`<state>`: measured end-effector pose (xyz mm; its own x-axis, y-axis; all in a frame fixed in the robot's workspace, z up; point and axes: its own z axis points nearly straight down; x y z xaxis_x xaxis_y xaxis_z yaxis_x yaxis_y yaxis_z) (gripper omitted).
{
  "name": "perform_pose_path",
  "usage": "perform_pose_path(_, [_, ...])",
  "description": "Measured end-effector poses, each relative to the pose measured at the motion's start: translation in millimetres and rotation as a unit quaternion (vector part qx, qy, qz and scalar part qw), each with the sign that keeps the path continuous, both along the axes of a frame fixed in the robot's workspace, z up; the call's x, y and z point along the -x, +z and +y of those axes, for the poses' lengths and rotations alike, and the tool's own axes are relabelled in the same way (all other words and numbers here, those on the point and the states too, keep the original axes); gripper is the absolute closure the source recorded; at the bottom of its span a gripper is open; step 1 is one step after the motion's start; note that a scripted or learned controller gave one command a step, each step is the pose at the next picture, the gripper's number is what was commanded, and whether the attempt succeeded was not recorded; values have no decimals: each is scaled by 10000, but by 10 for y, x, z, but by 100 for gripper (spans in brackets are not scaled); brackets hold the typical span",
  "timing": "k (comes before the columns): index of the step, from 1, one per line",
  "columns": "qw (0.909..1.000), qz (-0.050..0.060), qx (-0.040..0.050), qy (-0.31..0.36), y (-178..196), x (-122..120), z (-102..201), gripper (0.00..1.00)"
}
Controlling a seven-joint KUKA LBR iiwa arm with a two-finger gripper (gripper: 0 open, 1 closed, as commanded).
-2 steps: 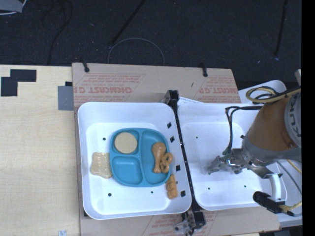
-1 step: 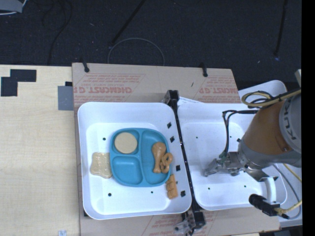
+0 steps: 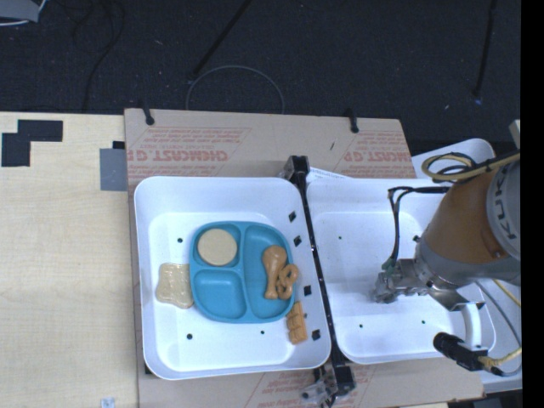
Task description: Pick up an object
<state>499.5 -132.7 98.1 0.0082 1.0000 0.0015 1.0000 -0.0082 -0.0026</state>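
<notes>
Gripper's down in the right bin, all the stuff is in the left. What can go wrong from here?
1. The gripper sits low over the right bin, while every item lies in the left bin; closing here would likely grab nothing.
2. Crossing over, the arm could clip the raised divider between the bins.
3. The pretzel and round cracker rest inside the blue tray; a grab there might snag or drag the tray instead.

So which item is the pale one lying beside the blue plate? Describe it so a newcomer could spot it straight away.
Start at the left white bin, which holds a blue divided plate. Just off the plate's left edge, on the bin floor, lies a pale cream slab. Unlike the tan disc and brown pretzel-like pieces on the plate, it is squarish, lighter, and off the plate.
</notes>
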Motion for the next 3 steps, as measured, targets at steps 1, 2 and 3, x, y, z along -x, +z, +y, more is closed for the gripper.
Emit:
perform_pose_path(1, [10000, -23, 7, 48, 541, -102, 37, 100])
perform_pose_path(2, [10000, -30, 10, 47, 1168, -81, 41, 100])
perform_pose_path(3, [10000, -28, 11, 47, 1670, -91, 31, 100])
